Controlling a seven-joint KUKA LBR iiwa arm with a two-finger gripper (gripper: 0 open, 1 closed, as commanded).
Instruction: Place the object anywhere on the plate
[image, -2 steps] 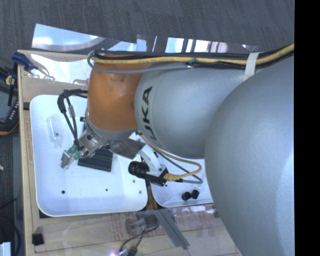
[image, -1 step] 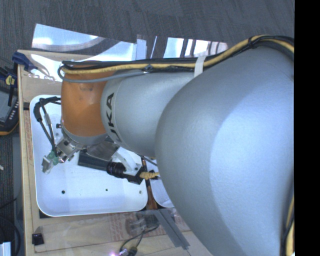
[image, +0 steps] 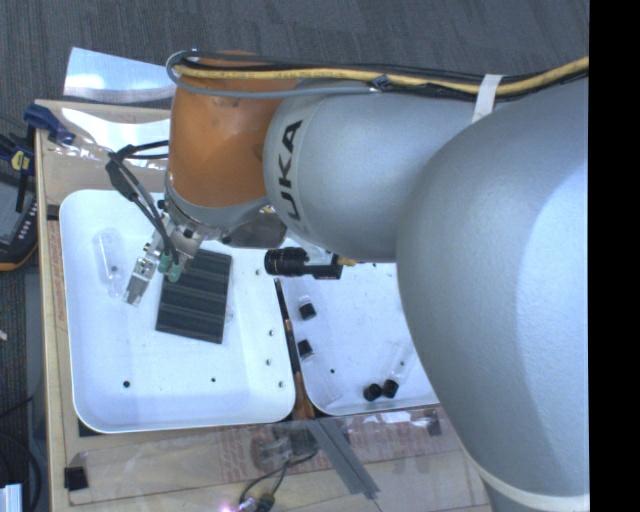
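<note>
Over the left bin (image: 90, 330), tool (image: 150, 268) beside plate (image: 195, 295).

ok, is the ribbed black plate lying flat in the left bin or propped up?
Flat. The black plate lies with its ribbed face up on the floor of the left bin; no edge looks lifted.

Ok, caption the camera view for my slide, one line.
KUKA arm reaches over the left bin, its hand beside a dark ribbed plate; small black parts lie in the right bin.

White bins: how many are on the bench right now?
2: the left bin holds a dark ribbed plate; the right bin sits beside it, largely hidden by the arm.
</note>
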